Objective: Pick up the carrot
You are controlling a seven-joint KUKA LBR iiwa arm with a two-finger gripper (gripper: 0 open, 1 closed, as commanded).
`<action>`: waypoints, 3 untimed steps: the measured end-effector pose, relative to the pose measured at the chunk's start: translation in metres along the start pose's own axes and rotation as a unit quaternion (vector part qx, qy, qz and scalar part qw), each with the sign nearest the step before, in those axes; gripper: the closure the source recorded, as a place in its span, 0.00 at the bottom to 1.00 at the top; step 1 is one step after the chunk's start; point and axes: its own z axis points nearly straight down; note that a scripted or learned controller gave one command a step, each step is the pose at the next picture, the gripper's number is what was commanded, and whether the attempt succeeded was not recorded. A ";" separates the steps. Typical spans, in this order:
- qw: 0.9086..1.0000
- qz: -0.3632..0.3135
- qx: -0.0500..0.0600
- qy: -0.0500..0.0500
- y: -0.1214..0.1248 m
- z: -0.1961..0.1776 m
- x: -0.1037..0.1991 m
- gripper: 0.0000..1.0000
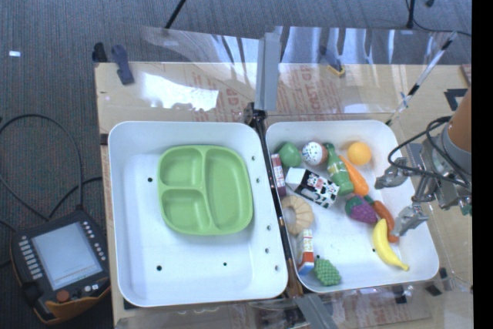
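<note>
Lying in the right bin (pixel 350 283), the carrot (pixel 355 175) runs from 11 to 5 o'clock. At its 4 o'clock, the claw (pixel 400 200) hangs spread, gripping nothing.

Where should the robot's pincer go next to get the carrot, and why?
Probably a short slide left, toward the bin's middle. The pincer hangs over the right bin's right side, near the banana, while the carrot lies up and left, between the orange and the grapes.
</note>
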 end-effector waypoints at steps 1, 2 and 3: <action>0.995 -0.095 0.000 0.000 -0.016 0.125 -0.050 0.00; 0.997 -0.075 0.000 -0.002 0.004 0.122 -0.099 0.00; 0.988 -0.152 0.001 -0.003 0.027 0.121 -0.115 0.00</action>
